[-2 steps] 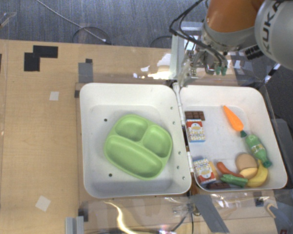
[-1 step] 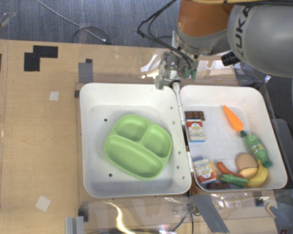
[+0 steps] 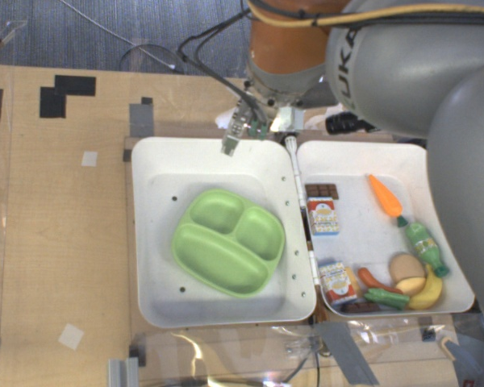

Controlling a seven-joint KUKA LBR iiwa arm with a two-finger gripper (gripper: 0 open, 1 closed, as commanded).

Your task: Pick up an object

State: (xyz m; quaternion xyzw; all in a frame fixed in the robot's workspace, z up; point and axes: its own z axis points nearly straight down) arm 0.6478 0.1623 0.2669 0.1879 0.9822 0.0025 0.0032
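Camera view, starting at the near edge of the wooden worktop (image 3: 56, 240): the right-hand white bin (image 3: 444, 168) has a cluster in its near corner, where a banana (image 3: 429, 290), a brown egg-shaped piece (image 3: 406, 267), a dark green vegetable (image 3: 385, 297), a red sausage-like piece (image 3: 370, 279) and a small printed carton (image 3: 337, 279) lie packed together, several of them touching. Just beyond them a green bottle (image 3: 422, 244) lies on its side near the bin's right wall. Farther back a second small carton (image 3: 324, 216) lies close to the bin's left wall with a chocolate bar (image 3: 322, 191) touching its far end, and an orange carrot (image 3: 385, 195) lies apart from them toward the middle. The left-hand white bin (image 3: 157, 160) holds a green divided plate (image 3: 228, 241) with three compartments, set at a slant on the bin floor. At the far side, the grey arm with its orange band hangs over the back rims where the two bins meet; the gripper (image 3: 258, 123) is there among cables, and whether the jaws are open or closed cannot be told, nor is anything seen between them.
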